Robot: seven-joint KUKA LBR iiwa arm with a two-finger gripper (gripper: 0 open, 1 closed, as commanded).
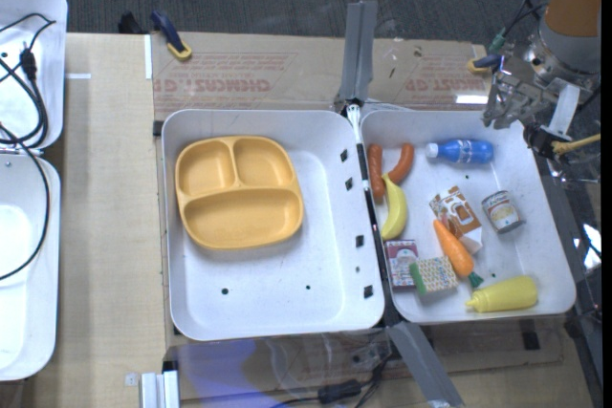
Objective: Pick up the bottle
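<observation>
Your arm came in from the 2 o'clock corner of the view, its orange band uppermost and the wrist tilted down toward the right bin [535, 205]. The gripper [504, 113] hung over that bin's upper right rim, at about 1 o'clock from the bottle [462, 150] and just apart from it; nothing lay between its fingers, and you could not tell from this angle whether they were apart or together.

You had two white bins on the desk [105, 205]. The left bin [258, 301] carried one yellow divided plate [239, 190]. The right bin held one bottle, two sausages [399, 161], one banana [393, 210], one carrot [454, 248], one small can [502, 211], one yellow squeeze bottle [504, 294], and three small cartons or boxes [435, 274].

The bottle lay on its side near the 12 o'clock edge of the right bin. Its long axis ran almost straight from 9 to 3 o'clock, with the white cap toward 9 o'clock and the blue body toward 3 o'clock.
</observation>
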